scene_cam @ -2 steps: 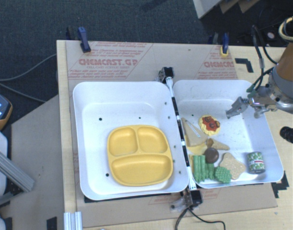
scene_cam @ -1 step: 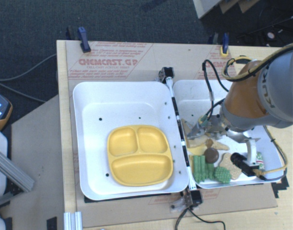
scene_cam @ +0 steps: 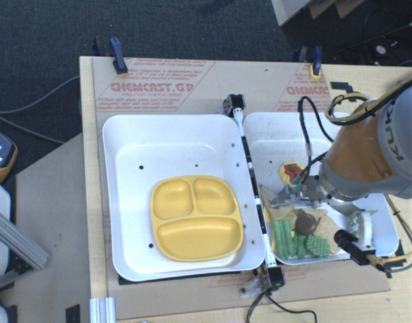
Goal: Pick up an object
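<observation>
My gripper [scene_cam: 287, 197] hangs low inside the right bin [scene_cam: 273, 130], at the end of the grey arm with its orange band [scene_cam: 357, 157]. Just beyond it lies a small yellow and red object [scene_cam: 291, 173]. A brown rounded object [scene_cam: 305, 222] rests just in front of it, close to the wrist. Green ridged pieces [scene_cam: 291, 239] lie along the bin's near edge. No object can be seen held in the gripper.
The left bin [scene_cam: 132, 147] holds a yellow divided plate [scene_cam: 194, 217]. A black divider rail [scene_cam: 250, 173] runs between the two bins. Cables [scene_cam: 312, 123] loop above the right bin's far side. Blue clamps [scene_cam: 116, 54] hold the board's far edge.
</observation>
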